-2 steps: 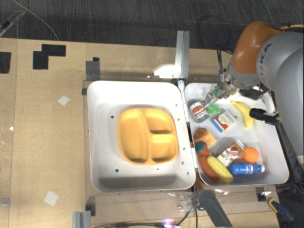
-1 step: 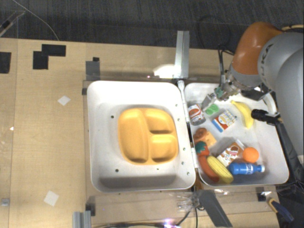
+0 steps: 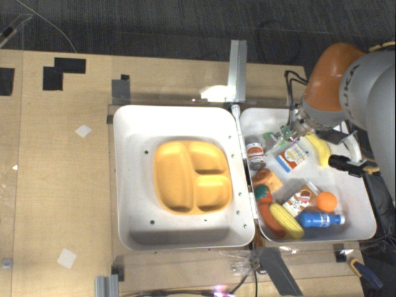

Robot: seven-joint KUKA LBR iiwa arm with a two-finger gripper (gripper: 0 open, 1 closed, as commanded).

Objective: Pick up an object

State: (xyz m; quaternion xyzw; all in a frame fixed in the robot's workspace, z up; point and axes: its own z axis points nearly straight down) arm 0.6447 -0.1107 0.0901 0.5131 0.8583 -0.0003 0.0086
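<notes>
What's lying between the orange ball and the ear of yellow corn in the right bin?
In the camera view, a small red-and-white carton lies between the orange ball and the yellow corn.

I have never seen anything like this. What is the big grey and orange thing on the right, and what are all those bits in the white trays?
That is a robot arm, seen by one camera fixed above the bench and looking down at a slant. Its gripper reaches into the right bin, low over the clutter at the far end. The bin holds toy groceries: a corn cob, a blue bottle, an orange ball, a banana, a small can. The left bin holds a yellow divided tray. I cannot tell whether the gripper holds anything.
</notes>
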